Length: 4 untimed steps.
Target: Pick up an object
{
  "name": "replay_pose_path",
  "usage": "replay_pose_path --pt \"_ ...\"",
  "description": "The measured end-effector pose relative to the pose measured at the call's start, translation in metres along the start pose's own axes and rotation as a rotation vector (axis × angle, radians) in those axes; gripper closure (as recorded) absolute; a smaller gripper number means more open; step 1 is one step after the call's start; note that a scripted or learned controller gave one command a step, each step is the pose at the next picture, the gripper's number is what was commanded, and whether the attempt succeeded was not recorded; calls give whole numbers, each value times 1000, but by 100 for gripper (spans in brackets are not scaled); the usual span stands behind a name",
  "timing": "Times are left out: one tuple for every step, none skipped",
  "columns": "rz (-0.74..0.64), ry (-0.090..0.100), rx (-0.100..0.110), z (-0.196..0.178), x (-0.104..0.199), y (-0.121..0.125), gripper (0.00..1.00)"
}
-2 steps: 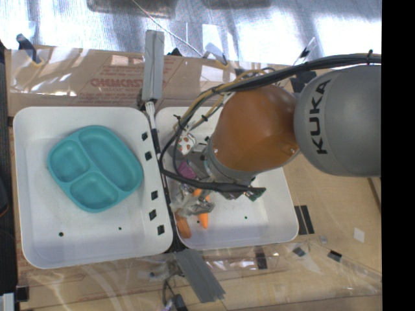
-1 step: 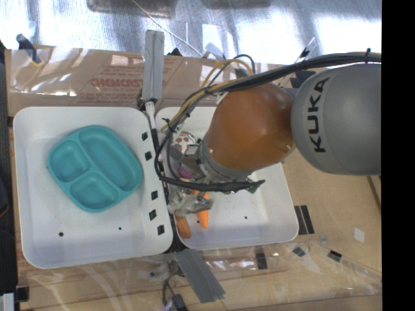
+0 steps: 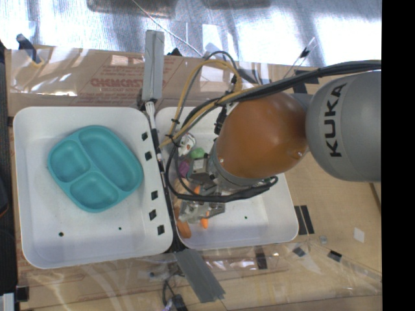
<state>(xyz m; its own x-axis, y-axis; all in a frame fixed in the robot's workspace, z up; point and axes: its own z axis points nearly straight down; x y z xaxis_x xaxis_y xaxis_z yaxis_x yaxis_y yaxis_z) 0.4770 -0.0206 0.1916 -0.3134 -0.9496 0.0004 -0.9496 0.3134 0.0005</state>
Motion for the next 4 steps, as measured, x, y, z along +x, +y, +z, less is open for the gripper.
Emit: replay_pose_path --pt "-344 -1 3 0 31 -11 100" --pt "-858 -1 2 0 23 -8 100" --pt "-1201 -2 3 0 -14 5 100" --pt "-1493 -2 1 0 8 -12 100"
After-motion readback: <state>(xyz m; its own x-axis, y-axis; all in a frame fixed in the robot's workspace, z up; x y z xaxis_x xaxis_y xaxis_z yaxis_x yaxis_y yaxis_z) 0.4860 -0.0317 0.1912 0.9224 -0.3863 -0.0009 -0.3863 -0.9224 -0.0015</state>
